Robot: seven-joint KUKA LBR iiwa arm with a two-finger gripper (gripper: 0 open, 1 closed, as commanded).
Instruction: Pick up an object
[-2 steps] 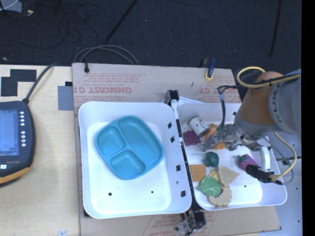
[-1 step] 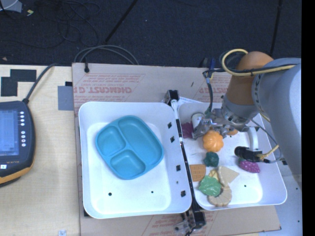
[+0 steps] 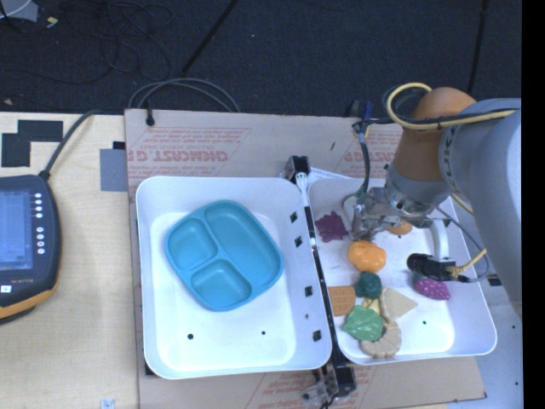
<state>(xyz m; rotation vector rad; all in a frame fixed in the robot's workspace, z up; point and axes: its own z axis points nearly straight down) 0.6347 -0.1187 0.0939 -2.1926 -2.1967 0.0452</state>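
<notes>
My gripper (image 3: 368,227) hangs low over the back of the right bin (image 3: 477,335), just above an orange round piece (image 3: 367,256). A dark purple piece (image 3: 330,226) lies just left of the gripper. Nearer the front lie a dark green piece (image 3: 369,284), a light green piece (image 3: 364,323), a pale wedge (image 3: 397,302), an orange-brown square (image 3: 341,298) and a tan round biscuit (image 3: 383,344). A purple grape-like piece (image 3: 433,288) sits to the right. Nothing shows between the fingers.
The left bin (image 3: 162,331) holds a blue divided plate (image 3: 223,254). A teach pendant (image 3: 25,237) rests on the bench at the far left. Cables trail across the dark floor behind the bins.
</notes>
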